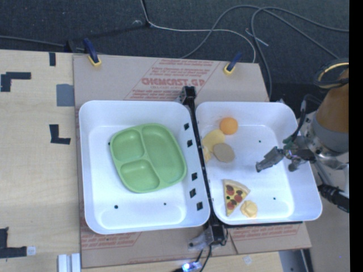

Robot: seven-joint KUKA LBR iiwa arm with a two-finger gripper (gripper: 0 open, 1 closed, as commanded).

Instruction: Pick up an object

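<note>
The right bin [283, 115] holds an orange ball [228, 125], a pale yellow piece [212, 139], a tan round disc [223, 152], a toy pizza slice [233, 195] and a small yellow lump [248, 209]. My gripper [281, 162] hangs over the right side of this bin, level with the disc and well to its right. Its two dark fingers [265, 164] are spread apart, open, with nothing between them. The pizza slice lies below and to the left of the gripper.
A green divided plate [148, 157] fills the middle of the left bin [91, 152]. A black divider with clips [195, 152] runs between the bins. Cables lie on the dark floor behind the bench. Bare white floor surrounds the gripper in the right bin.
</note>
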